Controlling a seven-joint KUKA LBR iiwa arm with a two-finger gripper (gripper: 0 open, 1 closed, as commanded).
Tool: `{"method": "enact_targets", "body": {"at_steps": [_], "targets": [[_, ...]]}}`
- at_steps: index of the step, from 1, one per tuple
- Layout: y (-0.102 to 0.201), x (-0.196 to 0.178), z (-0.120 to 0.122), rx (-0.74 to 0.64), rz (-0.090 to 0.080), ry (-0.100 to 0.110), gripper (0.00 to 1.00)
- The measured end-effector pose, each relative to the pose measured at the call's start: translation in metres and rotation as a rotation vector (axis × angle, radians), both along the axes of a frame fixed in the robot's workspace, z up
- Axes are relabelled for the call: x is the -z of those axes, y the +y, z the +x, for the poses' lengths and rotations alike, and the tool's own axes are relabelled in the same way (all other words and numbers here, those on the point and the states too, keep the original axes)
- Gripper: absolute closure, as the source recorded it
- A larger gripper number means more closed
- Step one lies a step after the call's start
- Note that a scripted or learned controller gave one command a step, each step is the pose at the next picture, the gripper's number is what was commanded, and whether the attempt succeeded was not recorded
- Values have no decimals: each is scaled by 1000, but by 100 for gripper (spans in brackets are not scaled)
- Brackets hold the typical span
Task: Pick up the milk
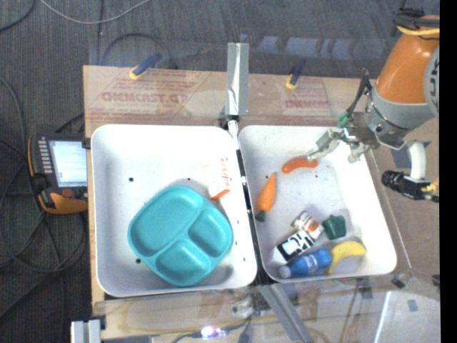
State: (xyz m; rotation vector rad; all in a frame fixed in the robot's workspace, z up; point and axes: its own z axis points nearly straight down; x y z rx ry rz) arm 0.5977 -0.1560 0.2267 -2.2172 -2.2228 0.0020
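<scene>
- The milk [303, 235], a small black, white and red carton, is seen lying on its side in the right bin [375, 191], toward five o'clock of that bin's floor.
- A blue bottle [308, 263] is touching the carton at its six o'clock, and a yellow banana [346, 251] lies just beside the bottle at three o'clock.
- A dark green block [334, 226] is found at the carton's two o'clock, near it.
- An orange carrot [265, 192] lies at the carton's ten o'clock, and an orange-red sausage shape [299, 164] at twelve o'clock, well apart.
- The gripper [334, 143] is held at the bin's one o'clock corner, fingers spread, nothing between them.
- A teal divided plate [181, 234] rests in the left bin [114, 191].
</scene>
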Motion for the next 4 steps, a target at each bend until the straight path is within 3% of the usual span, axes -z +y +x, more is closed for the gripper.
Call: {"method": "enact_targets", "body": {"at_steps": [1, 2, 3, 4], "targets": [[9, 104, -64, -67, 2, 2, 0], [44, 137, -109, -31, -7, -17, 0], [56, 137, -77, -42, -6, -12, 0], [55, 127, -75, -41, -6, -18, 100]]}}
